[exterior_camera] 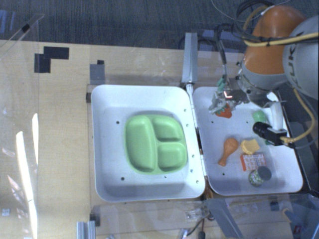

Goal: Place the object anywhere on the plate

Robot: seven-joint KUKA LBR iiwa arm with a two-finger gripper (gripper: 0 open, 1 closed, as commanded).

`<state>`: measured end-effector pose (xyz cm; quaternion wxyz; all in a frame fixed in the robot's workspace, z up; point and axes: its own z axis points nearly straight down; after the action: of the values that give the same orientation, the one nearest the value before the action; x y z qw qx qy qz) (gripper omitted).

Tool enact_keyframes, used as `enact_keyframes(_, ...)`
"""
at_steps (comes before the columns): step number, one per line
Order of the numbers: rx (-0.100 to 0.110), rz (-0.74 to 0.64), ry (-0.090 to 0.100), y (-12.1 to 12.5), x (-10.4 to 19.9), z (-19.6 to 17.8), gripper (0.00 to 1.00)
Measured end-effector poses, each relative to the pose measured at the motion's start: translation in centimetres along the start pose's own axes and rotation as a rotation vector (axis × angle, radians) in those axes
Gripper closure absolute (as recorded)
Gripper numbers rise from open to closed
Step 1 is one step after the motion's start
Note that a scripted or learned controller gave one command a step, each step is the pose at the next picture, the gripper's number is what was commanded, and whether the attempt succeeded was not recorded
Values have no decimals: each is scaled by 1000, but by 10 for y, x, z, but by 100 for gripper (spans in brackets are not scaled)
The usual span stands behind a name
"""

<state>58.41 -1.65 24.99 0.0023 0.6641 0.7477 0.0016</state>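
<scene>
A green plate (154,142) with three compartments lies in the left bin (107,176). My gripper (221,105) is low over the back left corner of the right bin (289,180). A small red object (225,114) lies just under and in front of it, partly hidden by it. I cannot see whether the gripper touches the red object.
The right bin also holds a brown drumstick (228,150), a yellow wedge (250,146), a red and white packet (252,161), a small can (259,176) and a green item (259,116). A metal divider (188,63) stands at the back between the bins.
</scene>
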Motion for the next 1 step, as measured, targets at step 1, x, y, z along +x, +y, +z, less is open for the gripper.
enact_keyframes(1, 1, -116, 1, 0, 75, 65, 100)
